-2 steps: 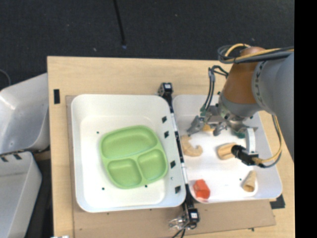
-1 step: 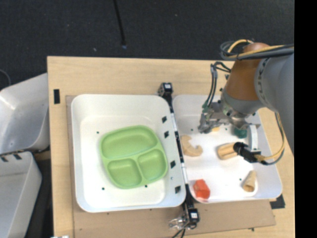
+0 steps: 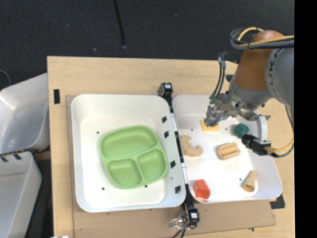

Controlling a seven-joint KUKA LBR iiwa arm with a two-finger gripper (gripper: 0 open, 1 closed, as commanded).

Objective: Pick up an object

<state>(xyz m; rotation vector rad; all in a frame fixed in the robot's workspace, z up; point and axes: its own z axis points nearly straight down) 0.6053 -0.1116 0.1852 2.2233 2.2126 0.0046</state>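
Observation:
My gripper (image 3: 212, 119) hangs low over the back of the right bin (image 3: 218, 192), right above a small yellow block (image 3: 210, 128). The block lies at the fingertips, partly hidden by them. Further objects lie in this bin: a teal ball (image 3: 240, 130), a tan bitten-cookie shape (image 3: 190, 147), a tan cylinder (image 3: 228, 150), a red block (image 3: 200, 189) and a tan cone-like piece (image 3: 249, 181).
The left bin (image 3: 84, 192) holds a green divided plate (image 3: 133, 155). A black-clipped divider (image 3: 174, 138) runs between the two bins. The arm's grey body and orange band (image 3: 255, 66) loom over the right bin's back corner, with cables trailing to the right.

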